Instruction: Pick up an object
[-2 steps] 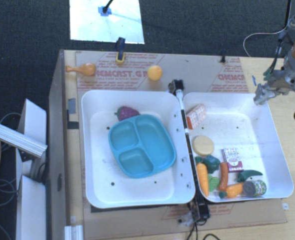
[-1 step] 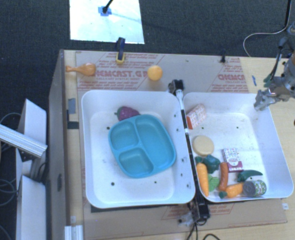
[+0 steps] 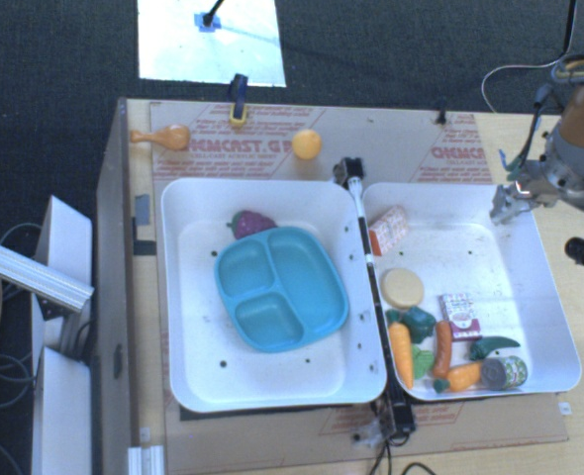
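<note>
A grey robot arm with an orange band enters from the right and ends in a claw (image 3: pixel 507 204) poised over the far right corner of the right bin (image 3: pixel 554 295), one of two shallow white bins side by side on a counter (image 3: pixel 272 132). The claw carries nothing; whether it is spread or closed cannot be told from this slanted overhead view. No single object is named for picking. The candidates crowd the near edge of the right bin, well apart from the claw: a carrot (image 3: pixel 400 352), a small pink-and-white carton (image 3: pixel 459 316), a tin can (image 3: pixel 504 372), and green and orange toy vegetables touching one another. A round cream disc (image 3: pixel 403 288) lies nearer the bin's middle, and a wrapped snack (image 3: pixel 389 228) sits by the divider. The likely trouble is the crowding: a descent into that pile could strike two items at once, nudge them aside, or close on a rounded piece that slips free. The disc, lying flat, may give little to pinch.
</note>
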Available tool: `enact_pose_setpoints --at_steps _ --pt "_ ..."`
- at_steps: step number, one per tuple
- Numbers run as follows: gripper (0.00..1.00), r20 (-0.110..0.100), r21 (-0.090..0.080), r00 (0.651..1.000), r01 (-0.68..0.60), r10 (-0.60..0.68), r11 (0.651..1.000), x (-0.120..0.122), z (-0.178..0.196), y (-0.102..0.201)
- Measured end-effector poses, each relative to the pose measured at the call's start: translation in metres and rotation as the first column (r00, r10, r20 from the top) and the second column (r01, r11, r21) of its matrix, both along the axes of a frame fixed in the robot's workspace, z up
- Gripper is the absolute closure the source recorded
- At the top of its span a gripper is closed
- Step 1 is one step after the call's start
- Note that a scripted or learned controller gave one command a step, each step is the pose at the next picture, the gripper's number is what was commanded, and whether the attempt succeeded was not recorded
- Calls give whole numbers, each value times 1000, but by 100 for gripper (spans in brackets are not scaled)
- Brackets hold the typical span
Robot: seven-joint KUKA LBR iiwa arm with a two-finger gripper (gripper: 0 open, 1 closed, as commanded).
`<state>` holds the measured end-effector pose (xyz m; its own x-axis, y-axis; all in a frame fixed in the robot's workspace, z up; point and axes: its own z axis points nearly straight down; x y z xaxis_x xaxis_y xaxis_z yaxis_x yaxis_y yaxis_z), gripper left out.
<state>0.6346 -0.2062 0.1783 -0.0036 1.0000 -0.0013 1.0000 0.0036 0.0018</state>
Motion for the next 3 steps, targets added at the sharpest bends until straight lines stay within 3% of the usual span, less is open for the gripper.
enact_pose_setpoints --at_steps 2,3 --pt "100 1 0 1000 2 -2 1000 -45 43 -1" --pt "100 1 1 1000 2 -2 1000 -51 51 0"
